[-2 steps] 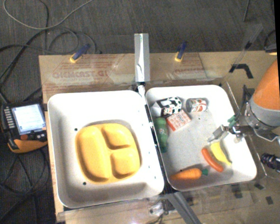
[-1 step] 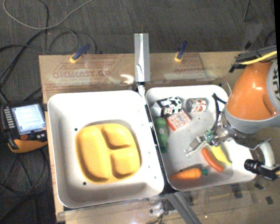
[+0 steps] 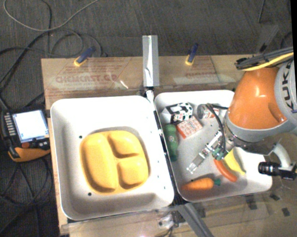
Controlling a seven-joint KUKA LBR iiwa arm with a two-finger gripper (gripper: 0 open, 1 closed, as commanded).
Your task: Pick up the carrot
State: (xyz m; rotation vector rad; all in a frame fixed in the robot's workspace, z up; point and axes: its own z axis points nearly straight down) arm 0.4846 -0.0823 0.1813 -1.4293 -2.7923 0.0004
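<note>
The carrot (image 3: 199,185) lies at five o'clock in the right bin (image 3: 254,186); my pincer (image 3: 201,159) hovers above, grip state unclear.

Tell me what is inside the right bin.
The right bin holds a carrot, a green bottle, a red box, and the gripper. The arm covers the bin's right part.

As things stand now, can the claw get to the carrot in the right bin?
Probably yes. The carrot lies uncovered near the right bin's front wall, with nothing on top of it. The claw hangs just above and beside it, with bare bin floor between.
</note>
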